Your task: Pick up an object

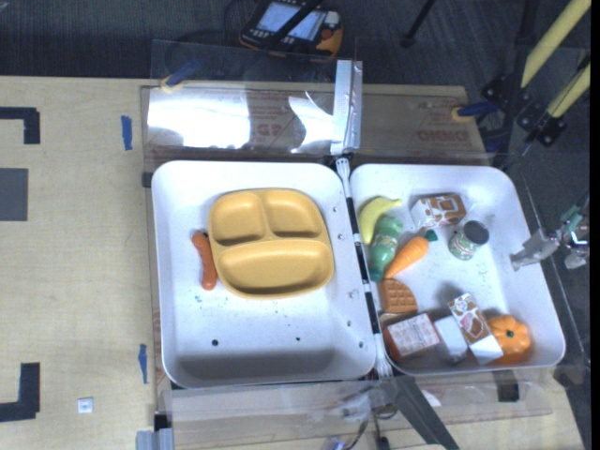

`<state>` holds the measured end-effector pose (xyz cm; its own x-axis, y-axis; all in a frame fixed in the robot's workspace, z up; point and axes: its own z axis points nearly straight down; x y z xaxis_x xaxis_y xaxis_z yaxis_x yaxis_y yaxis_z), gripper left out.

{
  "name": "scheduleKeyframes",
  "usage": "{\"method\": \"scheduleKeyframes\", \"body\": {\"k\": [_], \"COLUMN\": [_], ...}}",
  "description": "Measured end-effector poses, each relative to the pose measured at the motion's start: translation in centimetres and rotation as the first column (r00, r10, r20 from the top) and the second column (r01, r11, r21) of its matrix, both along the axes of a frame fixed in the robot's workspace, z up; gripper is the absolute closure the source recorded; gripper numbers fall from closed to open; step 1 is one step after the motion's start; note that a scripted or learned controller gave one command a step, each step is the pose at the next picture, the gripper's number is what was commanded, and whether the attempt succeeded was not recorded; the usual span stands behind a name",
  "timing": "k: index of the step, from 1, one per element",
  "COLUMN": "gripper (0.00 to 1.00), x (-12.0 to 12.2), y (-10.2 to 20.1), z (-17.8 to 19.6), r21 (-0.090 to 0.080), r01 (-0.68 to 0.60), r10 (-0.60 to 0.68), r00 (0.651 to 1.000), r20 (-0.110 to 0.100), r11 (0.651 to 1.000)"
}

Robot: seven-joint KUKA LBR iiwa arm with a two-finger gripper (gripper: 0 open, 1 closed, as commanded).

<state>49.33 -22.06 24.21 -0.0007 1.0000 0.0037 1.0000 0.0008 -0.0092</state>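
Leftward, the desk (75, 251) carries the left bin (178, 326), where a yellow divided plate (270, 240) lies near the middle with an orange sausage-shaped toy (204, 259) just beside its left edge. Across the central divider, the right bin (502, 251) holds the clutter: a banana (375, 214) and a green piece (384, 247) against the divider, a carrot (408, 254) leaning across them, a waffle (398, 295), a small can (466, 239), cartons (441, 209) toward the top and bottom, and an orange pumpkin-like toy (509, 334) in the lower right corner.

Any of these would probably be light, stiff plastic, somewhat slippery. The carrot looks the easiest candidate; I would grip it across its thicker middle, where the sides are nearly parallel.

At the right edge of the frame, the claw (553, 245) sits over the bin's right rim, near mid height, well apart from the carrot. Its opening cannot be told from here, and nothing is visibly held.
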Motion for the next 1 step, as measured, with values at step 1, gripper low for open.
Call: {"method": "scheduleKeyframes", "body": {"k": [1], "gripper": [0.0], "x": [1.0], "y": [9.46], "z": [-14.37], "r21": [0.0], "r01": [-0.258], "r10": [0.258], "r00": [0.966], "r20": [0.004], "r11": [0.966]}}
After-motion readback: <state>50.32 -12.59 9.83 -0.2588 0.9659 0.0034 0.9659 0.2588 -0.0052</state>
